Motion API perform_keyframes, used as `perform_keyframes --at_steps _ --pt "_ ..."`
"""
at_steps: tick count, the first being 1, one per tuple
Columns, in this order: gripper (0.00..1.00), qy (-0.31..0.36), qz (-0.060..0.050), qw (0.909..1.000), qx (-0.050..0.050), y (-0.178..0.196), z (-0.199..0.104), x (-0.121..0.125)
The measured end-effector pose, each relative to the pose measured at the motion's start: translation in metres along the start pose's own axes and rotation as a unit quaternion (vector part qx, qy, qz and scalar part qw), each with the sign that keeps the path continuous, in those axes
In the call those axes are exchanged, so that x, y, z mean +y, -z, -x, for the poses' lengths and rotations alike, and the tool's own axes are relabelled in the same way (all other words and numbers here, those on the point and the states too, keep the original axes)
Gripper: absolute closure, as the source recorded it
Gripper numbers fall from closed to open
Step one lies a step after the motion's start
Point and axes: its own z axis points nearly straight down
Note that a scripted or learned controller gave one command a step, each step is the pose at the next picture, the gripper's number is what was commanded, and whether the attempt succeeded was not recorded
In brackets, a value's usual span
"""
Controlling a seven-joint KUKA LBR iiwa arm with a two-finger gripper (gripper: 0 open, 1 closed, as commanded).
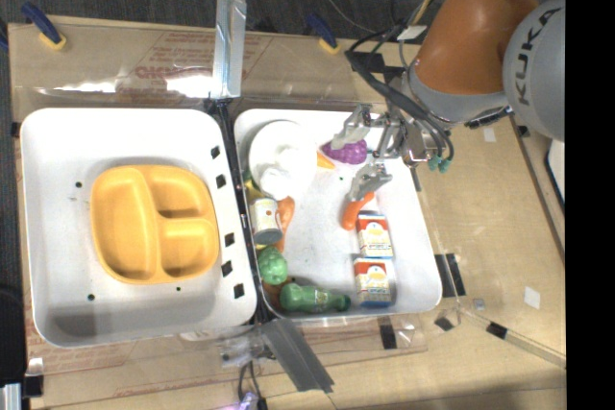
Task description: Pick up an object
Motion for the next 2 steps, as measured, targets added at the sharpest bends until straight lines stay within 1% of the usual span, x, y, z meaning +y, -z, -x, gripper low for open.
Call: perform_keyframes --at_steps 1,2 --pt "0.0 0.074 0.001 0.9973 -0.001 -0.144 -0.015 -0.009" --pt "0.0 0.031 0.001 0.9995 0.0 -0.144 -0.047 -0.022"
